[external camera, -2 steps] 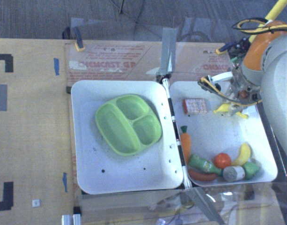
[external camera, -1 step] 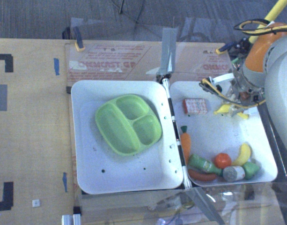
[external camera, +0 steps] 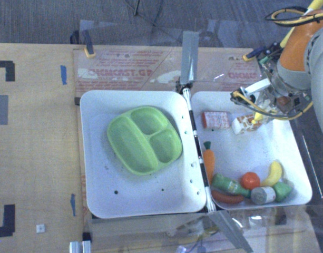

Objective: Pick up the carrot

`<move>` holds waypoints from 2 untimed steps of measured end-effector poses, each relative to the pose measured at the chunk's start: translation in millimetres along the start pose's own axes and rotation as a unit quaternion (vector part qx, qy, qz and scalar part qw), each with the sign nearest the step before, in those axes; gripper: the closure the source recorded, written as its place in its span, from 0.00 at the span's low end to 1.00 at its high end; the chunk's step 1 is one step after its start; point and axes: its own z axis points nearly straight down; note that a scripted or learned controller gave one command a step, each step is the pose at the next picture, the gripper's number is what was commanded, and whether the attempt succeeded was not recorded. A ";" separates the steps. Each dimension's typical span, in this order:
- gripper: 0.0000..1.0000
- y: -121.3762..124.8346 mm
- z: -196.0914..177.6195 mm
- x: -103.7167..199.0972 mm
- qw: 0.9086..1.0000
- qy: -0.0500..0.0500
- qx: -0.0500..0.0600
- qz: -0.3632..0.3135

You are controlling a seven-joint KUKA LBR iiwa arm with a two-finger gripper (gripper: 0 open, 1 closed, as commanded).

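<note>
Reaching in from the right, my arm (external camera: 301, 51) hangs over the far right corner of the right bin (external camera: 301, 157), with my gripper (external camera: 266, 107) low among cables and near a small white packet (external camera: 245, 124). Whether anything sits between my fingers cannot be made out; the wrist and cabling hide them, so I cannot tell how my end effector stands.

The carrot (external camera: 208, 162) lies well apart from me, against the left wall of the right bin, just beside the divider between the two bins. Its green top points to the far side and its orange body runs toward the near side. Its near end touches or nearly touches a green bottle (external camera: 227, 184), with a red sausage (external camera: 227, 198) beneath that. A tomato (external camera: 250, 179), a can (external camera: 262, 195) and a banana (external camera: 274, 173) crowd the near right corner. A red carton (external camera: 216, 120) lies beyond the carrot. The left bin (external camera: 98, 194) holds a green tray (external camera: 145, 139).

Step in hand, as I judge it: travel to the carrot. To do it well, I should cross the bin high, centre over the orange middle, and turn my fingers across its width. The wall leaves little room on the left side, so the descent must be straight and the left finger must clear the rim.
</note>
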 end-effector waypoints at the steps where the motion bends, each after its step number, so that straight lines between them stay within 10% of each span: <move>1: 1.00 -43.8 49.6 -28.0 0.999 0.005 -0.004 0.036; 2: 1.00 -68.5 52.9 -28.0 0.993 0.022 -0.016 0.111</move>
